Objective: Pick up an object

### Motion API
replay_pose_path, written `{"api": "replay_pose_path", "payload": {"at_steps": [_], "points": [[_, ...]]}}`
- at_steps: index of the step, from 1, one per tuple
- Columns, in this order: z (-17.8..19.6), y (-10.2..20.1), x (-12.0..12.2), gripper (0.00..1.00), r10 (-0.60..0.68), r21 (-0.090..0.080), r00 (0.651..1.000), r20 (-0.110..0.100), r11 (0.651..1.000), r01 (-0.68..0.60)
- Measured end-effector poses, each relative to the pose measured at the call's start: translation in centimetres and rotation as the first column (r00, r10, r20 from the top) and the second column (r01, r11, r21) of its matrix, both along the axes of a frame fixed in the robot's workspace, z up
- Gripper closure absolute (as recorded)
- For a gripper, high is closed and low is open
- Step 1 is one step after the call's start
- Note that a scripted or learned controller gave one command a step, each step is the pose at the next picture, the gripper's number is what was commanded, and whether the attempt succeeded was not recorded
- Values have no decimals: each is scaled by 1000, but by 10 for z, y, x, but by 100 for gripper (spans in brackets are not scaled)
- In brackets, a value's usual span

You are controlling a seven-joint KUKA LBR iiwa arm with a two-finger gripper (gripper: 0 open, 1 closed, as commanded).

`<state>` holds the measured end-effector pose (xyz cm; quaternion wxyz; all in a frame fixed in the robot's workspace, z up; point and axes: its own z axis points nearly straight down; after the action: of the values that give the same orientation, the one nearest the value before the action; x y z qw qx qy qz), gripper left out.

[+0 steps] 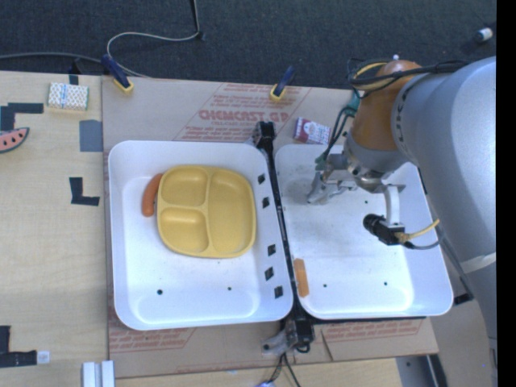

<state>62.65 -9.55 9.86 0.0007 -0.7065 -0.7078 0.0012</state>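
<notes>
My gripper (320,195) hangs low over the upper left part of the right bin (355,272), open, with nothing between its fingers. A small orange carrot-like piece (301,277) lies against that bin's left wall, well below the gripper. In the left bin (193,293) sits a yellow divided plate (206,210). An orange sausage-shaped piece (149,195) lies along the plate's left edge.
A black ridge with clips (270,216) separates the two bins. A small red and white packet (310,131) lies on the cardboard just behind the right bin. My arm's grey body (459,151) covers the right bin's far right side.
</notes>
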Motion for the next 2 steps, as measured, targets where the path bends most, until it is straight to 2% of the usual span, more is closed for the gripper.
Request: {"api": "replay_pose_path", "payload": {"at_steps": [2], "points": [[18, 1, -1, 100, 2, 1, 1000, -3, 1000, -2]]}}
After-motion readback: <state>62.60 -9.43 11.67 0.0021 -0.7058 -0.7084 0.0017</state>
